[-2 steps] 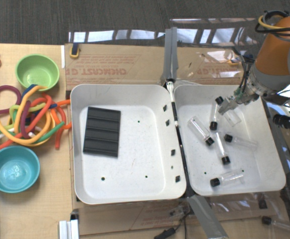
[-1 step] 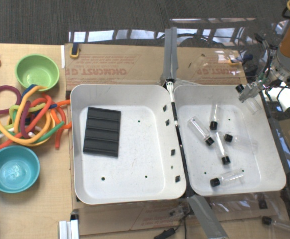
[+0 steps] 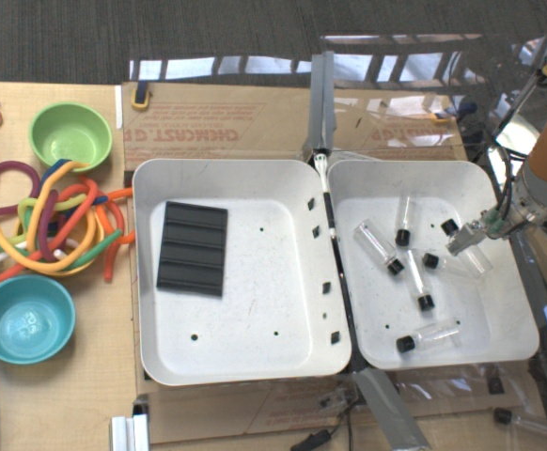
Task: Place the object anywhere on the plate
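The claw (image 3: 465,238) hangs over the right bin (image 3: 499,341) — its grip can't be told.

Arm (image 3: 537,158) enters from right edge, grey w/ orange band at far right, mid-height. Wrist angled down-left. Gripper (image 3: 465,238) low at right side of scene, tip pointing left and slightly near. Finger state: can't tell.

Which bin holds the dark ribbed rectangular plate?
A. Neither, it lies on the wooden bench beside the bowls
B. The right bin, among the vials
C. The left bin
C: the dark ribbed plate lies flat in the left bin, while the clear vials lie in the right bin.
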